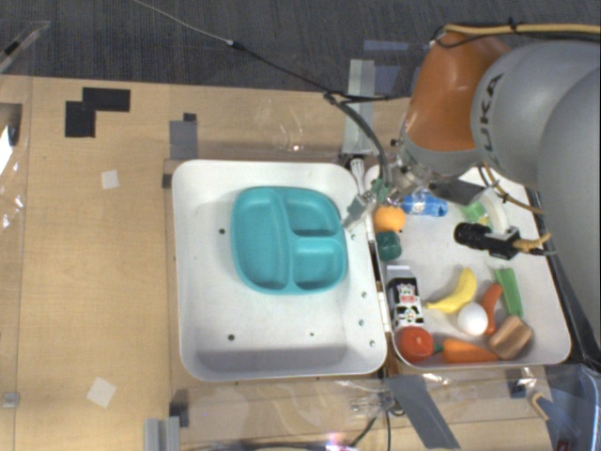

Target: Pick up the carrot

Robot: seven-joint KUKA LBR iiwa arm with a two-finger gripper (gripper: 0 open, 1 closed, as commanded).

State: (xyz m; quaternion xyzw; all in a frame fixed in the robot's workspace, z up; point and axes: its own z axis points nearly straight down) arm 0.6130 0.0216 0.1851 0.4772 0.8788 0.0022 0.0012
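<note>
carrot hemmed by tomato, egg, bread roll and bin wall, open above

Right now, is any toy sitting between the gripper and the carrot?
Yes. The gripper is at the right bin's top left, and the carrot lies at the bottom edge. The orange, banana and egg lie between.

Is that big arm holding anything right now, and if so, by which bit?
It cannot be told. The end effector sits at the right bin's top-left corner, close to an orange fruit. The carrot lies untouched at the bin's near edge.
</note>
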